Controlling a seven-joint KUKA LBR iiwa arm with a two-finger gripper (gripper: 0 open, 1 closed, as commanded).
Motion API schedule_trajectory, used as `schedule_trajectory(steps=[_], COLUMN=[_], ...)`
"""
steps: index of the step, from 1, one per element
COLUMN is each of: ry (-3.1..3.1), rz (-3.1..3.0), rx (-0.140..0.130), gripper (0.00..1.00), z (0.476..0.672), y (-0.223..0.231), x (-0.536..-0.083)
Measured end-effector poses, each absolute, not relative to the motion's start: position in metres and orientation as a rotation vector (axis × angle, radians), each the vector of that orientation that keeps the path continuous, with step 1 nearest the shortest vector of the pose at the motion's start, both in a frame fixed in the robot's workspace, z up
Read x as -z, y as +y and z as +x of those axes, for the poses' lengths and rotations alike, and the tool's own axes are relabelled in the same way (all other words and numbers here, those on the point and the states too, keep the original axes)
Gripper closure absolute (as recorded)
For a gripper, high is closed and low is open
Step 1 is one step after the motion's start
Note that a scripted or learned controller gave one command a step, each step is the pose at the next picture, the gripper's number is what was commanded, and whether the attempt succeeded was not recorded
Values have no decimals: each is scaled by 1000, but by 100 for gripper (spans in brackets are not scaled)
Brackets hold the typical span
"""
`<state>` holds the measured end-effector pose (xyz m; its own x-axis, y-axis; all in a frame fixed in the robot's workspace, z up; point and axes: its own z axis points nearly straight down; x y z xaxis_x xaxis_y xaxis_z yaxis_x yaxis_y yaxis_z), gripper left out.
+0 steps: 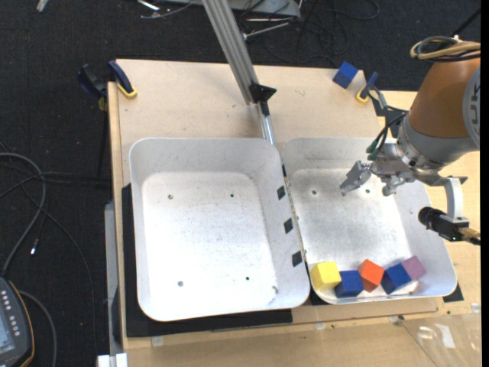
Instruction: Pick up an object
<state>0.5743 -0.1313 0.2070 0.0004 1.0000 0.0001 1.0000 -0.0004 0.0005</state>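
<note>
Hovering over the right bin (428, 205) at the frame's right, the jaws (373, 180) stand apart, gripping nothing; 5 blocks (370, 275) crowd its lower edge.

The arm (447, 102) at the right of the frame has a broad, rounded orange band with a glossy sheen; a pale grey shell sits above it at the frame's edge and a grey ring below. Under the ring hangs a cluster of bare grey metal parts ending in the jaws, which look like two thin metal prongs. A looped yellowish cable (443, 48) rests on top, and a black cylindrical fitting (439, 222) sticks out lower right.
</note>
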Motion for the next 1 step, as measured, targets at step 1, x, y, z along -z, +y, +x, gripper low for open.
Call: schedule_trajectory(steps=[1], ry=[2206], rz=[2218], rx=[-4], gripper=[0], z=[613], y=[-211], x=[-281])
